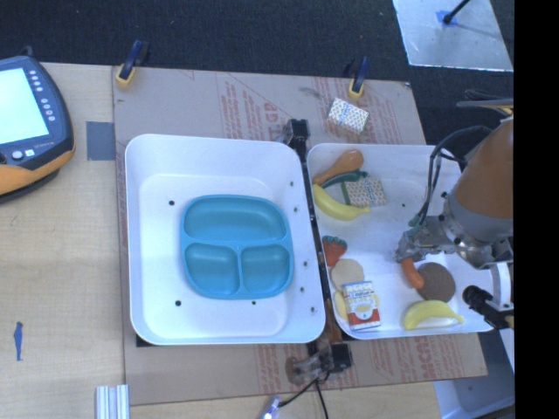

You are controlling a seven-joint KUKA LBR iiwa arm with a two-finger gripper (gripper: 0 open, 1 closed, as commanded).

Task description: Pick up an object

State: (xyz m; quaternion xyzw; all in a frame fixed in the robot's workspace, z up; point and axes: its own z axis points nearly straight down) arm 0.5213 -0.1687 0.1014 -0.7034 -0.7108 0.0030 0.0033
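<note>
Bench (61,260): pale wood grain, lit evenly.
Cardboard sheet (236,103): brown, lies on the bench under the bins, clamped at 12 o'clock by two blue-and-yellow clips (131,62).
Floor (262,16): dark carpet beyond the far edge.
Pale panel (450,20): on floor, 1 o'clock.

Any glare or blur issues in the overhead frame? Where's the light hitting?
Camera view: soft overall, small toys in the right bin lack fine detail; bright patch on the floor at top right is near blown out; the left bin rim is bright white but keeps its edges; the end effector sits in the arm's shadow, murky.
</note>
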